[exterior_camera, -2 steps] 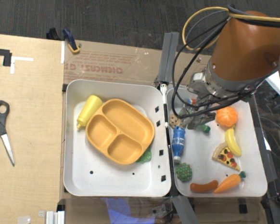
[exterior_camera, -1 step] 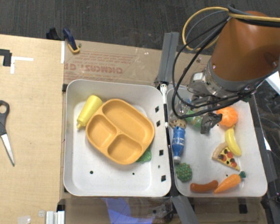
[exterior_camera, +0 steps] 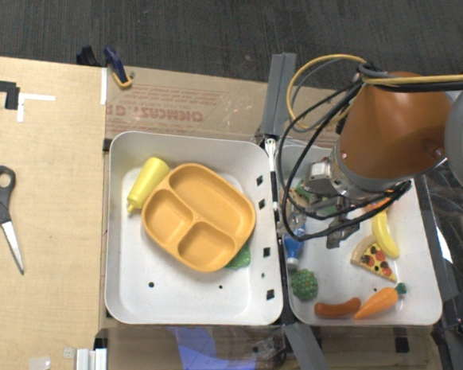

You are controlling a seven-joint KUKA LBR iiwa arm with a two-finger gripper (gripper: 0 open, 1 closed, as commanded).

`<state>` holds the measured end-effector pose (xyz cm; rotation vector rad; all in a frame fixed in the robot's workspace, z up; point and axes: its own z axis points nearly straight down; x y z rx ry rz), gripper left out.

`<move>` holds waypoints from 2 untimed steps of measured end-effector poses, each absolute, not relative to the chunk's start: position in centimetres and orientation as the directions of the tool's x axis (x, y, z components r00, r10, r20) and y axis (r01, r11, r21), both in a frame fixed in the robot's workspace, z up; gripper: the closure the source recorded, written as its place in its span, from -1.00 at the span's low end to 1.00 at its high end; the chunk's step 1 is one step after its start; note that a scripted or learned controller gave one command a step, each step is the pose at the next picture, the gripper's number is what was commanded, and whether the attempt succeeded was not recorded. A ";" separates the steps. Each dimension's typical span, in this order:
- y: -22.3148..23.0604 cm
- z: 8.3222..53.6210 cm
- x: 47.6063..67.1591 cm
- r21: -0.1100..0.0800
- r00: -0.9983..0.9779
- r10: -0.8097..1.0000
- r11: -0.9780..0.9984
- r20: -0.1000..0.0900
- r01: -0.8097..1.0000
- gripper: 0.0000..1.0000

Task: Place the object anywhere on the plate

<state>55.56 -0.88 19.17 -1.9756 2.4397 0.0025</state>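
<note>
An orange three-compartment plate point(exterior_camera: 199, 215) lies in the left bin point(exterior_camera: 127, 292), with nothing resting in its compartments. My gripper point(exterior_camera: 308, 210) hangs over the left part of the right bin point(exterior_camera: 417, 310), mostly hidden under the arm's orange band point(exterior_camera: 396, 121) and its cables. Toy foods lie in the right bin: a banana point(exterior_camera: 384, 234), a pizza slice point(exterior_camera: 375, 259), a carrot point(exterior_camera: 379, 301), a sausage point(exterior_camera: 337, 309), a broccoli point(exterior_camera: 304, 284) and a small blue item point(exterior_camera: 293, 250) just below the gripper.
A yellow bottle point(exterior_camera: 146, 182) leans against the plate's left edge, and a green item point(exterior_camera: 241, 258) pokes out under its lower right. Scissors point(exterior_camera: 2, 206) lie on the bench at far left. A ridge point(exterior_camera: 272, 223) divides the bins.
</note>
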 end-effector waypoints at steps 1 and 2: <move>-0.8 20.1 55.7 -0.003 -0.209 -0.978 0.209 -0.006 -0.978 1.00; -1.1 32.7 53.7 -0.003 -0.264 -0.965 0.264 -0.004 -0.965 1.00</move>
